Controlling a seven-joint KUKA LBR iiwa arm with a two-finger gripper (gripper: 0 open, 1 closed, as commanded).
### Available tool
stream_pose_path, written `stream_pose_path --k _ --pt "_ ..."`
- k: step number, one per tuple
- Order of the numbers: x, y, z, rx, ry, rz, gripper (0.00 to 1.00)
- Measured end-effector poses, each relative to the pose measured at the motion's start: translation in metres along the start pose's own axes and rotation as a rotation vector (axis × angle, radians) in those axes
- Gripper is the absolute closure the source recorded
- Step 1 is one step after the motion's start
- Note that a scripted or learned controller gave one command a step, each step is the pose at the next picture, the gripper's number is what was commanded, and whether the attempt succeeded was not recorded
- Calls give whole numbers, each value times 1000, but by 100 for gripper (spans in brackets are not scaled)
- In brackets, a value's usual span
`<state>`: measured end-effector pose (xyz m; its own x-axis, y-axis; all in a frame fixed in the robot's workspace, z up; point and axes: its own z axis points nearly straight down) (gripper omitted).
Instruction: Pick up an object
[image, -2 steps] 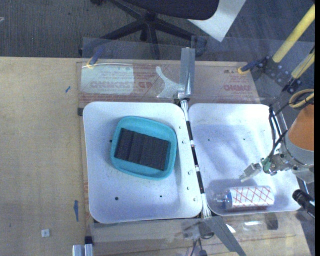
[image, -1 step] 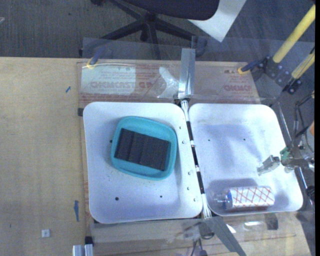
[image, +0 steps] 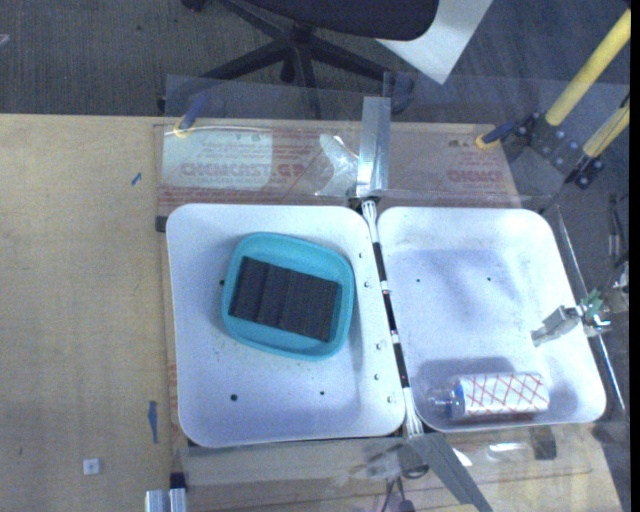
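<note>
A teal shallow dish (image: 288, 296) holding a dark grey ribbed block (image: 284, 298) lies tilted in the upper middle of the left bin (image: 200, 400). In the right bin (image: 470, 270), a cylinder wrapped in a red-and-white lattice pattern (image: 497, 393) lies on its side near the front edge. Its blue cap (image: 452, 402) points left.
A small metal clip (image: 562, 322) sits at the right bin's right rim. Crumpled clear plastic (image: 338, 160) and a metal bracket (image: 374, 150) lie behind the bins. Yellow-handled clamps (image: 580, 80) stand at the back right. A ridge (image: 385, 310) divides the two bins.
</note>
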<state>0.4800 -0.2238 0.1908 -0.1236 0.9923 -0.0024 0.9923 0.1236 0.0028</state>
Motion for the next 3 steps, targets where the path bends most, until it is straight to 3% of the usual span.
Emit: stream_pose_path --k 1,2,3 --pt "117 14 52 4 4 -192 0" --pt "34 3 81 1 0 41 0" --pt "9 0 30 2 0 257 0"
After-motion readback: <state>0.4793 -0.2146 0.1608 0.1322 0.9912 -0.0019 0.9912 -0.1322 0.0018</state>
